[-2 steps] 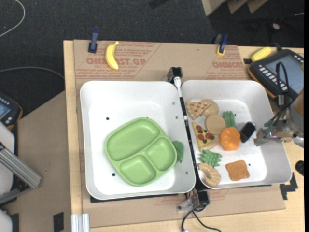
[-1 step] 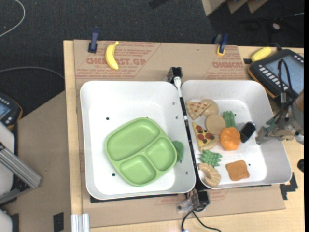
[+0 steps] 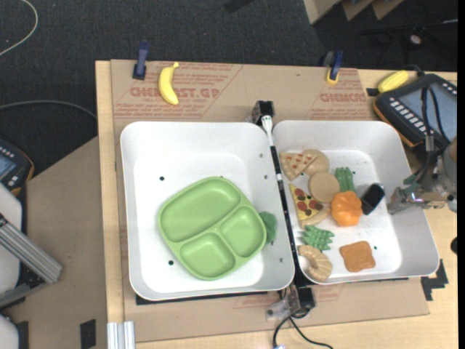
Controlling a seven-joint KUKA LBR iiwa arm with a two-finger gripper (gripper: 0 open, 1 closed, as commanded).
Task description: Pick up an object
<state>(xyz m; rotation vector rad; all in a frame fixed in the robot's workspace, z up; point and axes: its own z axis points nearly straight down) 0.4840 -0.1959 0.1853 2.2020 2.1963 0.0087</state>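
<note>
hand of the grey arm sits at the far right edge of the right-hand white bin, low over the bin's rim, with its metal tip pointing inward toward the toys. whether its grip is wide or narrow cannot be told from this angle; nothing can be seen held in it.

two shallow white bins lie side by side on a cardboard-covered tabletop. the left bin holds a green divided plate, tilted a little, with a small green leafy piece touching its right edge. the right bin holds a cluster of play food along its left and middle: two pizza slices at the top, another pizza slice below them, a round tan cookie, a green vegetable, an orange pepper, a small black block just beside the pepper, a green leafy item, a pale pretzel-like piece and an orange-brown toast-like square. a yellow banana lies outside the bins on the tabletop, near a blue clamp.

the step appears to be the approach, before any grasp. the black block and the orange pepper are the nearest candidates. the next move likely calls for travelling left over one item, then descending cleanly, since the pieces crowd together and touch.
</note>
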